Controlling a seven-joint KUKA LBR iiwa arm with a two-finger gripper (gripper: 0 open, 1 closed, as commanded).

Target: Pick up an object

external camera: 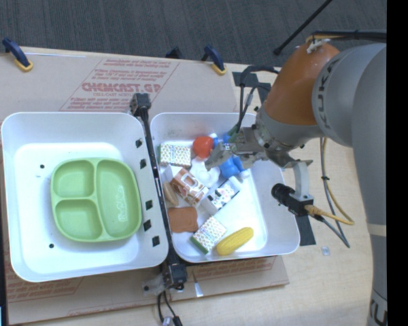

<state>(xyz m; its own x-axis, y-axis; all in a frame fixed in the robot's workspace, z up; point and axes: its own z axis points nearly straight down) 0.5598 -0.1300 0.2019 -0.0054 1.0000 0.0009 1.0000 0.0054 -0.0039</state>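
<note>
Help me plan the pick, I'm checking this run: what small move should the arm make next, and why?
Probably a short straight descent. The tool hangs over the upper middle of the right bin, just above the blue object and beside the red ball. Nothing shows between its fingers, so lowering onto the blue object seems the nearest pick.

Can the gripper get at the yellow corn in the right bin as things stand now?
Probably yes. The yellow corn lies uncovered near the right bin's front wall, with open space above it; the gripper is over the same bin, farther back.
</note>
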